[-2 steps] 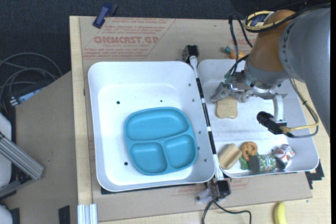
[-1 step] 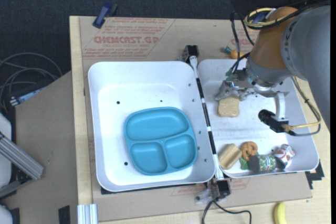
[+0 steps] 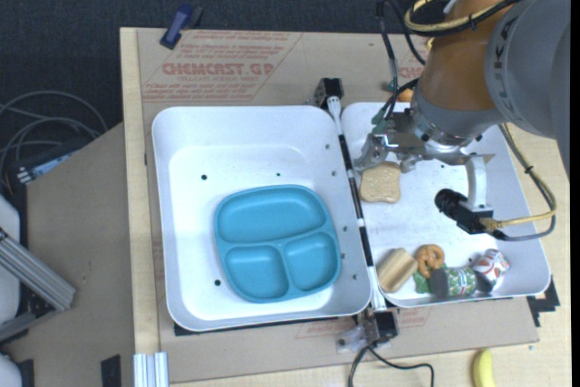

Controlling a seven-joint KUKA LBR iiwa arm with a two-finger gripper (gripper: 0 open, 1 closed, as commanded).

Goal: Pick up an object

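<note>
Camera view, single, fixed above the worktop (image 3: 136, 195), looking down at a slant.

Item: left shallow white plastic bin (image 3: 181, 149). Contents: one light-blue plastic tray with three compartments (image 3: 276, 240), lying flat, nothing in it.

Item: right shallow white plastic bin (image 3: 526, 222), where I am working. Contents, far to near: one tan, flat, toast-shaped piece (image 3: 381, 185) just beside the dividing wall; one beige bread-roll-shaped piece (image 3: 395, 268) at the near-left corner; one small brown ring-shaped piece like a doughnut (image 3: 430, 257) touching the roll's right side; one dark green crumpled packet (image 3: 451, 284) along the near wall; one small red-and-white object (image 3: 492, 265) at its right end, too small to identify.

Item: my gripper (image 3: 388, 149), grey metal, hanging from the orange-banded wrist over the far-left part of the right bin, just beyond the toast-shaped piece. Whether the fingers are spread or pressed together I cannot tell; the wrist body hides most of them. Nothing visibly sits between them.

Step in hand, by my judgement: approach, with the toast-shaped piece the nearest candidate. No pick has been made.

Next move calls for: centring over the toast piece, keeping off the bin wall right beside it, and descending low enough to take a flat thing by its edges. A thin piece lying flush may slip out.
</note>
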